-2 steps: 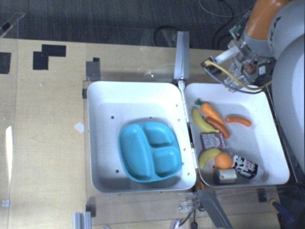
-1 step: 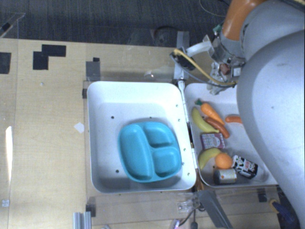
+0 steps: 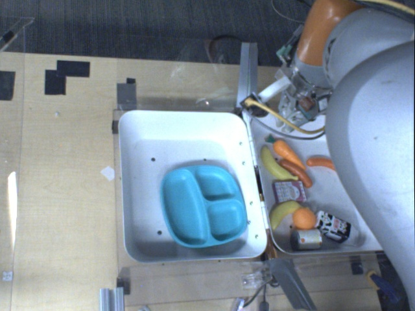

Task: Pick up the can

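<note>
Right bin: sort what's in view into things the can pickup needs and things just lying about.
For the job:
can, lying at the right bin's near edge
gripper, above that bin's far end

Lying about:
banana
carrot
orange
black-and-white carton
blue divided plate, in the left bin

Even overhead light, slightly soft pic.

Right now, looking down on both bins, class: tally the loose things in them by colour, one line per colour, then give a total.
Orange: 4 – carrot, two sausages, orange fruit
Yellow: 2 – banana, yellow-green fruit
Blue: 1 – divided plate
Silver: 1 – can
Purple: 1 – packet
Black-and-white: 1 – carton
Total: 10
</note>
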